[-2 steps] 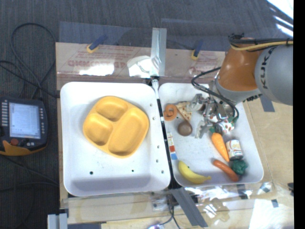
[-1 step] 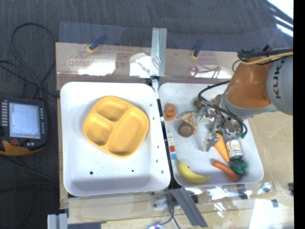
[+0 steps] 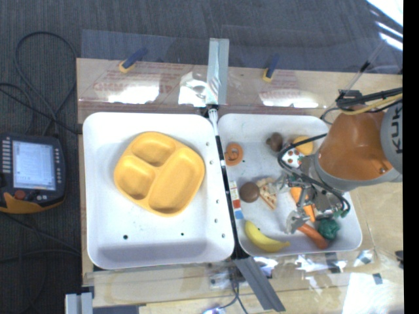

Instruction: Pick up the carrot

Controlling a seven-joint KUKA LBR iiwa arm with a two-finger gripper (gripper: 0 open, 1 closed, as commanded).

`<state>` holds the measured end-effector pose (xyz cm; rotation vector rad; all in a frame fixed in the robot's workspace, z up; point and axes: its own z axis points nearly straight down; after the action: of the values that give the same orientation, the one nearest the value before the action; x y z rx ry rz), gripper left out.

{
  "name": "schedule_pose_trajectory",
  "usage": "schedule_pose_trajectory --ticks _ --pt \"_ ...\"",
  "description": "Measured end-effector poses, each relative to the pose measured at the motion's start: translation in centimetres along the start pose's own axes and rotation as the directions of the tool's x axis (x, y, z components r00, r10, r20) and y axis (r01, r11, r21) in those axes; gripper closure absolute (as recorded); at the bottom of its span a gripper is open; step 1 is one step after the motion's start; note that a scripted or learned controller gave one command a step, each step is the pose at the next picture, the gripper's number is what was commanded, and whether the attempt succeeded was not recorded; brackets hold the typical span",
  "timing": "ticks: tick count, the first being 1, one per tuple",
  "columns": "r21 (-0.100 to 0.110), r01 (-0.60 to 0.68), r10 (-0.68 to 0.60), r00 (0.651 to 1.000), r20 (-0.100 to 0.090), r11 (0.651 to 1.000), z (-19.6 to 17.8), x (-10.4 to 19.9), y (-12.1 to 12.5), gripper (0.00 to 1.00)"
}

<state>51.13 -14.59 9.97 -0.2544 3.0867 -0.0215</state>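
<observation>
The carrot [image 3: 313,235] is orange with a green leafy top [image 3: 329,228]. It lies slantwise in the front right corner of the right bin [image 3: 340,246]. My gripper [image 3: 298,218] hangs low just above and left of the carrot's thick end, under the arm's orange band [image 3: 353,150]. From this slant I cannot make out whether it touches the carrot. The wrist and cables hide part of the bin behind it.
In the right bin lie a banana [image 3: 264,237] at the front, a brown ball [image 3: 249,191], a tan cracker piece [image 3: 267,192], an orange ring [image 3: 234,152], a brown lump [image 3: 275,140] and a yellow-orange fruit [image 3: 302,144]. A yellow divided plate [image 3: 159,172] sits in the left bin [image 3: 105,241].
</observation>
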Motion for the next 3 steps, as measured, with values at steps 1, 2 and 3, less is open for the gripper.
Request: schedule_pose_trajectory --ticks 1,2,3 --pt "0.002 -0.056 0.056 0.998 0.001 0.998 0.0 0.4 0.9 0.00" --pt "-0.006 -0.344 0.344 0.939 -0.018 0.939 0.4 0.4 0.3 0.00" --pt "-0.002 -0.345 0.345 0.939 0.003 0.939 -0.9 -0.2 0.0 1.00"
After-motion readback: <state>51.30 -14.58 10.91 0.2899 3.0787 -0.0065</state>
